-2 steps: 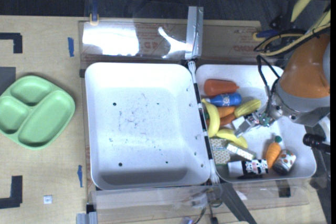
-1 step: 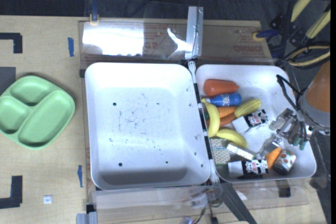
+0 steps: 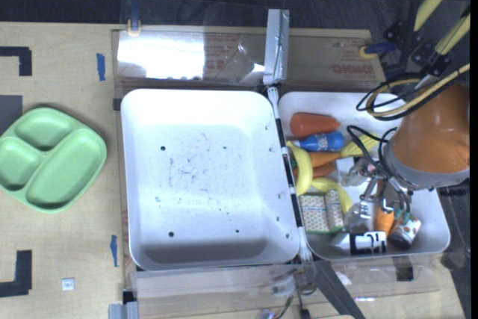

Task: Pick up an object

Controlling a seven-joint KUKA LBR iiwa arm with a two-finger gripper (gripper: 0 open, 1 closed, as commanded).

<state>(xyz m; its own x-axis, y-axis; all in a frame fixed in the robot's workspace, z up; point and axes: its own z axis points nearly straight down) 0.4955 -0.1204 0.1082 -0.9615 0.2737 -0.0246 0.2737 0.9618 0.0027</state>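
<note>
The right bin [image 3: 437, 239] holds a heap of small things: a yellow banana [image 3: 302, 168], an orange carrot-shaped piece [image 3: 314, 122], a blue bottle [image 3: 323, 142], a pale waffle-patterned packet [image 3: 317, 212], a black bottle with a white label [image 3: 366, 241] and a small orange item [image 3: 384, 221]. My gripper [image 3: 372, 199] reaches down into this bin from the right, under the orange wrist band [image 3: 433, 132], just above the heap between the banana and the small orange item. Cables and the wrist hide the things directly beneath it.
The left white bin [image 3: 142, 116] lies beside the right one, sharing a raised rim [image 3: 287, 175]. A green divided plate [image 3: 49, 157] rests on the wooden bench at far left. A clear plastic panel [image 3: 202, 48] stands behind the bins. Yellow cables [image 3: 418, 90] loop above the wrist.
</note>
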